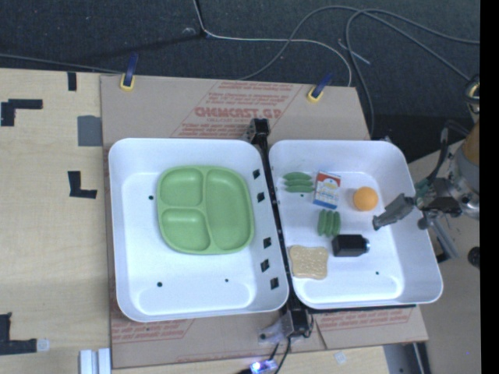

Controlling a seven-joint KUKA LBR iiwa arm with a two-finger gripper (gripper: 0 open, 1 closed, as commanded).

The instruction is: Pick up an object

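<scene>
Rt bin (390,291), near edge: flat, rough tan bread slice (309,262). Just behind: black block (350,245), long axis left-right. Then a green pod (328,223), long axis near-far, and a smooth orange ball (365,199). Gripper (387,215) over rt rim, fingers spread, pinching nothing. Lt bin (132,209): glossy green 3-compartment plate (207,209).

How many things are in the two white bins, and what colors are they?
Green: 3 - plate, pea pod, pea pod
Orange: 1 - orange
Black: 1 - block
Tan: 1 - toast
White, red and blue: 1 - carton
Total: 7
</scene>
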